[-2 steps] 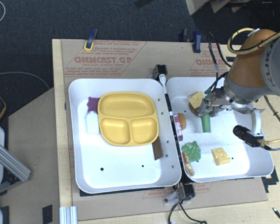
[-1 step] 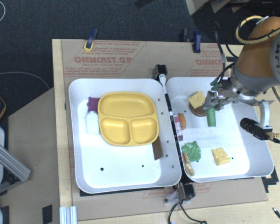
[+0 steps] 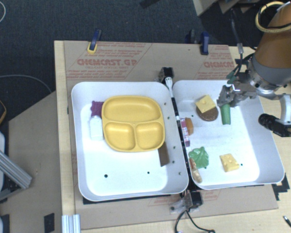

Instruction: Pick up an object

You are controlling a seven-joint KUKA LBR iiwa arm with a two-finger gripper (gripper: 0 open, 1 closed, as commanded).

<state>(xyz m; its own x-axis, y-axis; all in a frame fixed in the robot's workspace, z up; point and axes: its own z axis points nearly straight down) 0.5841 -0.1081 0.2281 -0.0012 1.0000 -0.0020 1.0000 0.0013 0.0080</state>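
My gripper (image 3: 226,101) is over the upper middle of the right bin (image 3: 262,149), reaching in from the right. A short green stick (image 3: 225,115) hangs upright from its fingertips, its top end between the dark fingers, so the gripper is shut on it. Just left of the stick, a yellow cheese-like block (image 3: 204,103) rests on a brown disc (image 3: 209,114). Nearer the front lie a yellow wedge (image 3: 229,162) and a leafy green piece (image 3: 199,156).
A red and purple item (image 3: 185,129) and an orange piece (image 3: 195,172) lie along the right bin's left wall. The left bin (image 3: 126,178) holds a yellow divided plate (image 3: 133,123), a purple thing (image 3: 96,108), a white bottle (image 3: 95,128) and a dark olive block (image 3: 163,156).
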